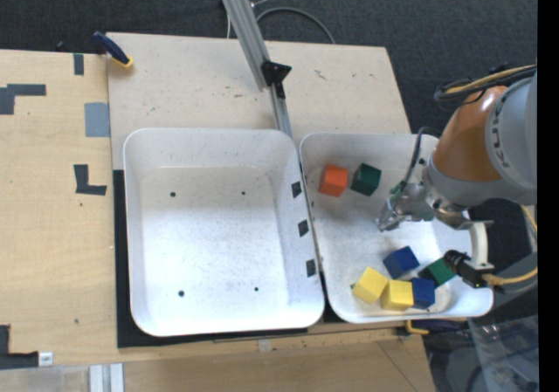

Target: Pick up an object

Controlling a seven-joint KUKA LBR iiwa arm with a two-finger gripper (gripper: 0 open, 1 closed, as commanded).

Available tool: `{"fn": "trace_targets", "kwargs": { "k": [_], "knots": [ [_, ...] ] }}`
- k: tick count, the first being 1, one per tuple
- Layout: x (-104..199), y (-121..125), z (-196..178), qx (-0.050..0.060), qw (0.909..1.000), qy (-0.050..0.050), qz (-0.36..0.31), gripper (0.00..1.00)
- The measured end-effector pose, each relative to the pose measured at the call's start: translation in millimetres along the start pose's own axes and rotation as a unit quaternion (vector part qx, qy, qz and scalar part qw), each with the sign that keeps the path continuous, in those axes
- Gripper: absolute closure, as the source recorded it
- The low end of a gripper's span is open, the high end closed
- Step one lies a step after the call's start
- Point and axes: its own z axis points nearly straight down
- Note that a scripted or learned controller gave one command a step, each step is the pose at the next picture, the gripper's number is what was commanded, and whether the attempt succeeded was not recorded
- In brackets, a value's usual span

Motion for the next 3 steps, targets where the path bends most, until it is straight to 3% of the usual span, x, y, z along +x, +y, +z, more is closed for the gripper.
{"fn": "trace_targets", "kwargs": {
  "k": [3],
  "knots": [
    [-8, 15, -158, -0.004, 1.0000, -0.001, 0.001, 1.00]
  ]
}}
